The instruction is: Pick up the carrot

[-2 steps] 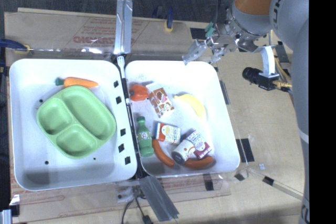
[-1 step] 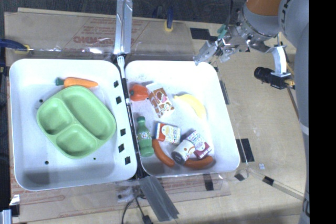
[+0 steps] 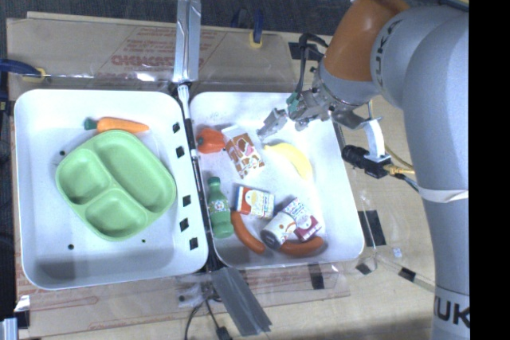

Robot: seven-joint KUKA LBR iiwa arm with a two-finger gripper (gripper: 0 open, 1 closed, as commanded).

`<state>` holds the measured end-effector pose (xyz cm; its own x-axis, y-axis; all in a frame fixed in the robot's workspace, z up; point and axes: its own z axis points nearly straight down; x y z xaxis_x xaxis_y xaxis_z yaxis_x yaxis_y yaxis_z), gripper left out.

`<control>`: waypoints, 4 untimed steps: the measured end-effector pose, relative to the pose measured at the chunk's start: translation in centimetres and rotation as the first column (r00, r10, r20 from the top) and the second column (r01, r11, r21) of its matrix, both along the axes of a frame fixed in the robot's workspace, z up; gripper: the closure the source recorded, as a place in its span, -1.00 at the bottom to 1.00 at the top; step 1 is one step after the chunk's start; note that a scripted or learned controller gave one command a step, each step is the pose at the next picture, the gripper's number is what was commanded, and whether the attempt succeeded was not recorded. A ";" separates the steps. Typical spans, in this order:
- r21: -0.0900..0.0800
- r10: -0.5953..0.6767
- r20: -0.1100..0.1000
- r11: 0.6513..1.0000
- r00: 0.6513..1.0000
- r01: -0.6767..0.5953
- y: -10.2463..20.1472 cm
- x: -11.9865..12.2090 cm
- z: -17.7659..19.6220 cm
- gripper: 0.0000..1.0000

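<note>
The carrot is orange with a green top. It lies on the floor of the left bin, near the far wall and just beyond the far edge of the green divided plate. My gripper hangs over the far middle of the right bin, well to the right of the carrot and across the wall between the bins. It sits just above a small snack packet and a banana. Nothing shows in its grasp.
The right bin holds a red-orange vegetable, a green bottle, a juice carton, a can and two sausages. A metal bar stands behind the wall between the bins.
</note>
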<state>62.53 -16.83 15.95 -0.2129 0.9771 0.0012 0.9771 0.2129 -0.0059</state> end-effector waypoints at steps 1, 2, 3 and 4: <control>-0.001 0.027 0.006 1.000 1.000 -0.027 -2.8 2.2 9.6 -1.00; -0.001 -0.029 0.006 1.000 1.000 0.029 0.2 -1.4 20.2 -1.00; -0.001 -0.011 -0.001 1.000 1.000 0.011 1.0 -0.7 8.7 -1.00; -0.001 0.007 0.003 1.000 1.000 -0.007 -0.3 3.2 6.9 -1.00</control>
